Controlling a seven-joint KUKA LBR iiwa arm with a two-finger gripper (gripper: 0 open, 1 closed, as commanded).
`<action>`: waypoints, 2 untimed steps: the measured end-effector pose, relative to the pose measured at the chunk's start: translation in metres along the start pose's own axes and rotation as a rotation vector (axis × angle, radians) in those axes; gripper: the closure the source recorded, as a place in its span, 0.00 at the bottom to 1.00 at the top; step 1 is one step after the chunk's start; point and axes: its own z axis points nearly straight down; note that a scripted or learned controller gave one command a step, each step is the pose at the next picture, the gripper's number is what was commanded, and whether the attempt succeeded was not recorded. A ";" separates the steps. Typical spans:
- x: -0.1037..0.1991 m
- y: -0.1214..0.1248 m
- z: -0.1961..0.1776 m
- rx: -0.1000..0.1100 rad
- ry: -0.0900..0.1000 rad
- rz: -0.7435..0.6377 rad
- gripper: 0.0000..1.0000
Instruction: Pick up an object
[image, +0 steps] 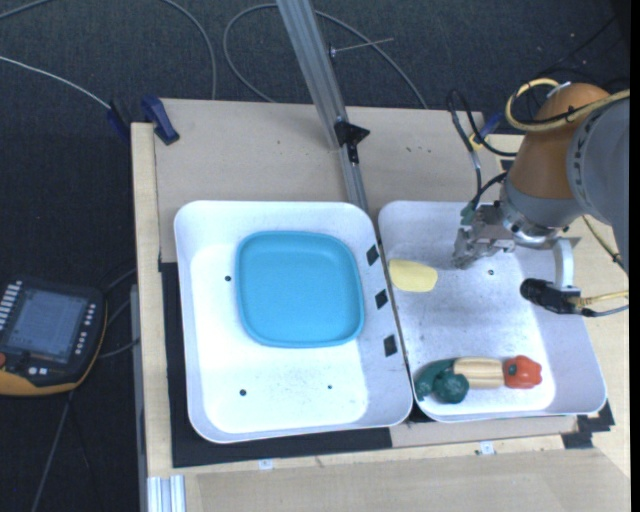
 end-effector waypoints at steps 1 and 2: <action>0.000 0.002 -0.063 -0.003 -0.001 0.000 1.00; -0.001 0.003 -0.117 -0.004 -0.001 0.000 1.00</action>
